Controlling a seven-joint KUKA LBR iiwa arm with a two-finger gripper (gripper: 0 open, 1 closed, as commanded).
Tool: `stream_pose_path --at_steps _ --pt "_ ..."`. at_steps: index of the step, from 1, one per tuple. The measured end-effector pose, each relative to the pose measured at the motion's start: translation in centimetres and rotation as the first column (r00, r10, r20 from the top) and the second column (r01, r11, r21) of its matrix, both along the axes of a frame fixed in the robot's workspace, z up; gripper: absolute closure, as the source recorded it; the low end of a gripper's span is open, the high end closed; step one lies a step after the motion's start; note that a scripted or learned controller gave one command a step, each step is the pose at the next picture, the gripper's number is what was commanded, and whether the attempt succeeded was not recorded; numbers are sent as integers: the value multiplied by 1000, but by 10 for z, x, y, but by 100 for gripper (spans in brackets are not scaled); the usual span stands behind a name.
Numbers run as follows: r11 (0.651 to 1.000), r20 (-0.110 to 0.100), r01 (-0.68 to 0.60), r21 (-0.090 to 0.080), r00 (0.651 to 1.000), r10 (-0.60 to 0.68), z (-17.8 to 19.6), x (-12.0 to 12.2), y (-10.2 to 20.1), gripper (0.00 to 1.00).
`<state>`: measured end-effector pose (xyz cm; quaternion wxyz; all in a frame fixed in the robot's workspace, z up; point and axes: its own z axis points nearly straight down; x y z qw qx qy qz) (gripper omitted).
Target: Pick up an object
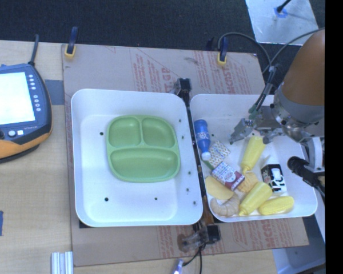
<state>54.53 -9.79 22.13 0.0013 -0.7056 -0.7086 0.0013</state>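
While the arm reaches in over the right bin [217,104], its gripper [255,131] hangs above that bin's middle with the fingers spread wide and nothing between them, just over the top end of a yellow bottle [252,153]. Along the bin's left edge lies a blue bottle [202,137], and toward its near edge crowd a small red-and-white packet [227,174], a black-and-white box [276,178], a corn cob [275,205] and other pale yellow pieces. Beside it, the left bin [86,153] carries a green divided plate [142,148] at its centre.
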Motion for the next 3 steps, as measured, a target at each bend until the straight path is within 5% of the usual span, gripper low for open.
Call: stream_pose_path --at_steps 1,2,3 --pt "1000 -1 0 -2 1000 0 -63 8 -64 0" --pt "1000 5 -1 -2 1000 1 -126 11 -44 0" --pt "1000 1 -4 -2 1000 4 -117 10 -44 100"
